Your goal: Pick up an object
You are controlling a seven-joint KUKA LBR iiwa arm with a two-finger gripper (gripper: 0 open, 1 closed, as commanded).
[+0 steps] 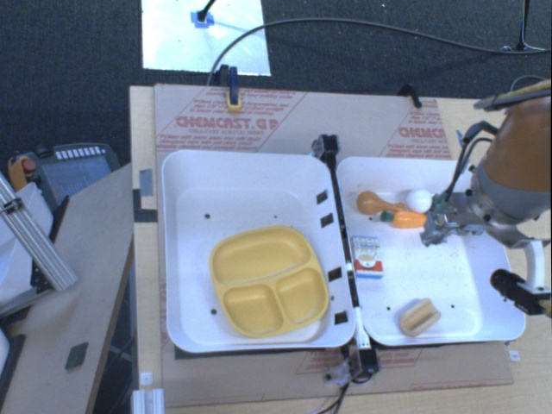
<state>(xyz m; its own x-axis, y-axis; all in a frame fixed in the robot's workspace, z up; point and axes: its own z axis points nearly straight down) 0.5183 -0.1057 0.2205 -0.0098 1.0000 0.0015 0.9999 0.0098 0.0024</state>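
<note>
Bread roll (419,317) foreground — end effector (434,228) low beside carrot (405,219).

We see a yellow three-compartment tray (269,280) lying in the left white bin (185,197). Behind the bins, a yellow clamp (233,91) grips the lettered board (293,119), and a grey handheld controller (73,169) rests at far left.

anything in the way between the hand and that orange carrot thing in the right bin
Nothing visible stands between them. The hand hangs just right of the orange carrot, with bare bin floor between. The white ball sits close behind the carrot and a tan pear-shaped piece to its left, so both crowd it.
</note>
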